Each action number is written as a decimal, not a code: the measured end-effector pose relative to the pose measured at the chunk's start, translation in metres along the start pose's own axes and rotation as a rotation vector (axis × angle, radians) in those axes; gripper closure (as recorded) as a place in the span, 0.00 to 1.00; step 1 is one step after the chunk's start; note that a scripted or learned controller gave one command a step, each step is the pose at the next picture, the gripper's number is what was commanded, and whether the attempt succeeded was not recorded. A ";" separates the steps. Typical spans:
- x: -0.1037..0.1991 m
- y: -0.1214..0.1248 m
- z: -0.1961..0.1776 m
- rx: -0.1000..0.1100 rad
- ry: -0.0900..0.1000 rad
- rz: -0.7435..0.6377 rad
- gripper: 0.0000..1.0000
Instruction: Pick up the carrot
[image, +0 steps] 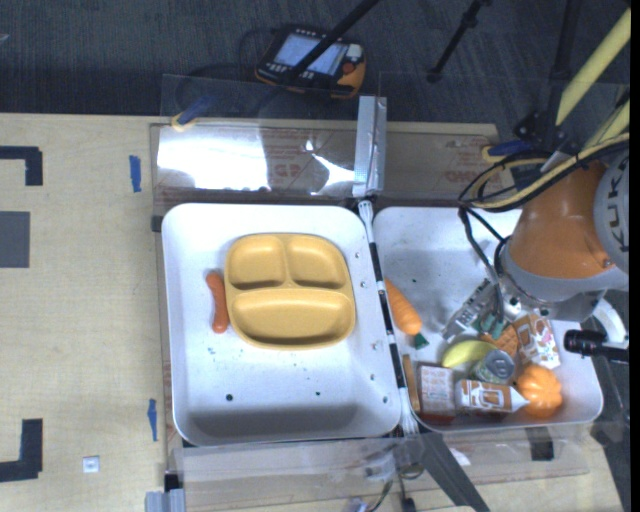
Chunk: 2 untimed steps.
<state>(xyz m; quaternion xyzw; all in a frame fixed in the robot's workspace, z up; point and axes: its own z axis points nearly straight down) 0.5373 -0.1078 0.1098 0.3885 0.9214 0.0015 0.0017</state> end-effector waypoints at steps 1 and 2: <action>0.000 0.000 0.000 0.000 0.000 0.000 0.00; -0.001 0.020 0.023 0.001 -0.002 0.064 0.00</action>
